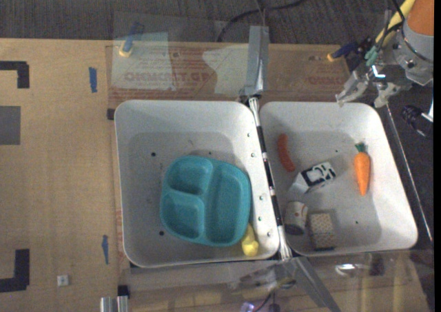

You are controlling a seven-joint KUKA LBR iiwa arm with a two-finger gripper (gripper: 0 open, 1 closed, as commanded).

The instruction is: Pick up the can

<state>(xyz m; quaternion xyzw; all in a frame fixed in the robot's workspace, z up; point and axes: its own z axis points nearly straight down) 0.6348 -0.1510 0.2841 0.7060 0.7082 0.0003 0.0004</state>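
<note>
White bins sit side by side, and the can (296,217) lies tipped over in the right bin (396,224), down near 7 o'clock, close to the divider and just beside a small brown block (322,229). The gripper (363,91) hovers over that bin's 1 o'clock corner, fingers spread apart with nothing between them. Same bin holds a carrot (362,171) at 3 o'clock, a red sausage-like thing (285,153) and a black-and-white package (317,175) (label unreadable). The left bin (138,125) holds a teal divided plate (205,200).

arm (420,21) cut off at right edge, yellow item (249,243) half hidden under teal plate (205,200)
</note>
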